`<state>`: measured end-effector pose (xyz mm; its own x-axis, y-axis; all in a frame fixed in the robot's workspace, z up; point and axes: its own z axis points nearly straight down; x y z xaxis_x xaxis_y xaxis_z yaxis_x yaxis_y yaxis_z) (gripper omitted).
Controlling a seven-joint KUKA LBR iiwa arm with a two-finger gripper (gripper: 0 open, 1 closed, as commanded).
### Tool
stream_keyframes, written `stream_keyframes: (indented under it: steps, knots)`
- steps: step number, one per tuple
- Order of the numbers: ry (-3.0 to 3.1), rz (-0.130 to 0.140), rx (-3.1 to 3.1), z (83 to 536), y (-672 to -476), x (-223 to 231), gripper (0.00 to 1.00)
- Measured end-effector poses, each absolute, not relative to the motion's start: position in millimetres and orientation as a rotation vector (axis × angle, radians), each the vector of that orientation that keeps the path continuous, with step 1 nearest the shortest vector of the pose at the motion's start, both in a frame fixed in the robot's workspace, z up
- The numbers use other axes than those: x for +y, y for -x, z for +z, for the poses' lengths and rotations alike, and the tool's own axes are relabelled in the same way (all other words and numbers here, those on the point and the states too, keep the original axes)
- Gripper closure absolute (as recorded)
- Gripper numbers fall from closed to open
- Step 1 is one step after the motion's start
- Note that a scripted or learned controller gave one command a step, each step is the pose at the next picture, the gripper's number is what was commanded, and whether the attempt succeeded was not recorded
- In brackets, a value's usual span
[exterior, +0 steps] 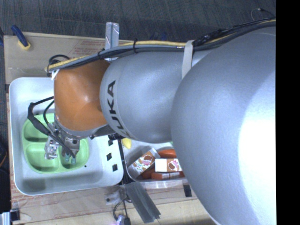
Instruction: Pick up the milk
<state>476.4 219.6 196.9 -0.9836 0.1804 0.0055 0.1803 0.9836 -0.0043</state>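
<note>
We are hovering our two-finger gripper [60, 150] over the green sectioned plastic tray [33, 151] in the left white bin [28, 184]; the milk, seemingly the small printed carton [167, 165], is lying at the right bin's near edge, so we should be lifting clear and crossing over.

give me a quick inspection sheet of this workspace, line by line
surface: two shallow white bins, left bin and right bin, on a wooden bench
job's things: small carton, white with a brown print, in the right bin; cannot confirm it is the milk
clutter: green divided tray in the left bin; brown printed packet and orange-red item beside the carton
grippers: gripper low over the green tray, nothing seen between its fingers
cables: black cables at the wrist; bundle along the arm
surroundings: dark floor; blue clamp
</note>
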Motion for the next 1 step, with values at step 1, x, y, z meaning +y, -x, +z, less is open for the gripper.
stream_keyframes:
  steps: [1]
  knots:
    - [0.275, 0.009, -3.121, 204.4, -477.0, 220.3, 1.0]
